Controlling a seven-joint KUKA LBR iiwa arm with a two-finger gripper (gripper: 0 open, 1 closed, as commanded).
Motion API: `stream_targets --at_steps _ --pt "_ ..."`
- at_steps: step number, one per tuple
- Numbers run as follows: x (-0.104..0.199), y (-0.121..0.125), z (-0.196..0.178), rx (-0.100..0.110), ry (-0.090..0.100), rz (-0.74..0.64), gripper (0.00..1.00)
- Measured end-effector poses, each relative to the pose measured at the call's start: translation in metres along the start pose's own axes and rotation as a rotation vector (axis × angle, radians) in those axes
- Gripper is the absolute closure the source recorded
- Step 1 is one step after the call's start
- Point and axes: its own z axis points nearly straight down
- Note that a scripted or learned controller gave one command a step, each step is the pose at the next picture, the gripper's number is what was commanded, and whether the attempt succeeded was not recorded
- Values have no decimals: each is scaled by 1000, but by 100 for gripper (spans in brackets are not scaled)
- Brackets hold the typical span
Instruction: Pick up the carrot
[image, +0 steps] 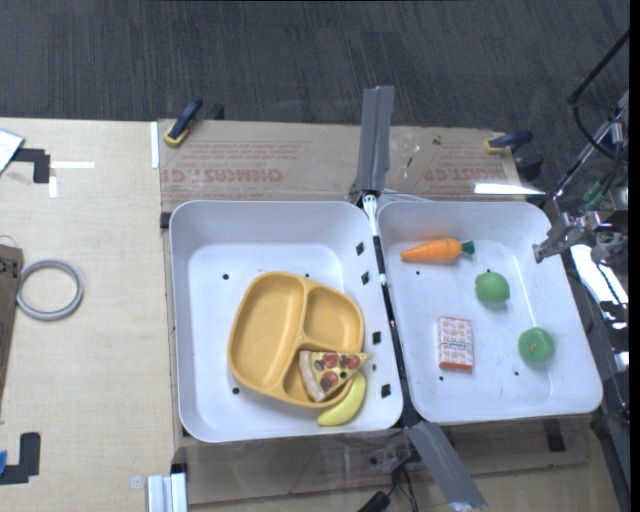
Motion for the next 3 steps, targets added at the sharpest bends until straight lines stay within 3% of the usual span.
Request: stream_targets --at_steps 1,2,3 --pt "-24 31 32 -1 -1 298 0" --pt "-13 -13 20 1 1 400 0" --pt "-13 19 47 0 0 496 0"
